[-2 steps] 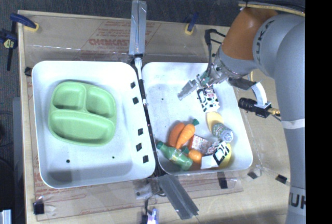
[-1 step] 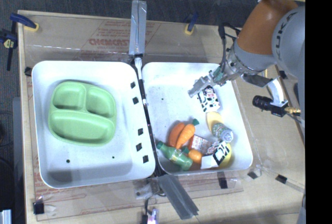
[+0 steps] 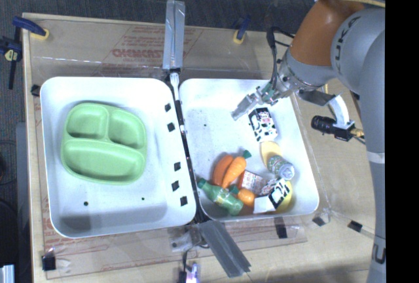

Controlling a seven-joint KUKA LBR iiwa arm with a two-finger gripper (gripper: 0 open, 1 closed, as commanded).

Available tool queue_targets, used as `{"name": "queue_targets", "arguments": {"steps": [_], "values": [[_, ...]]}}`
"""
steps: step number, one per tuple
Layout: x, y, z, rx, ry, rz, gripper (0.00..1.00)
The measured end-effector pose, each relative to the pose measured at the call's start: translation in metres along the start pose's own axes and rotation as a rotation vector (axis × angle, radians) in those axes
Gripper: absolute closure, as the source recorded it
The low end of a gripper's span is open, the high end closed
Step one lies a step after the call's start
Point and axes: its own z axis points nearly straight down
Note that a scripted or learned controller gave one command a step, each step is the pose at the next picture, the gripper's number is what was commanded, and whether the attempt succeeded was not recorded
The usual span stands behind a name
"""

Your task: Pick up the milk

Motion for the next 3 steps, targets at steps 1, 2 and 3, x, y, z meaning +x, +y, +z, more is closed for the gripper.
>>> {"name": "queue_targets", "arguments": {"steps": [1, 2, 3], "values": [[0.002, -0.001, 0.067, 0.002, 0.003, -0.047, 0.00], [0.003, -0.008, -0.014, -0.001, 0.000, -0.064, 0.00], [0.014, -0.015, 0.083, 0.003, 0.003, -0.104, 0.00]]}}
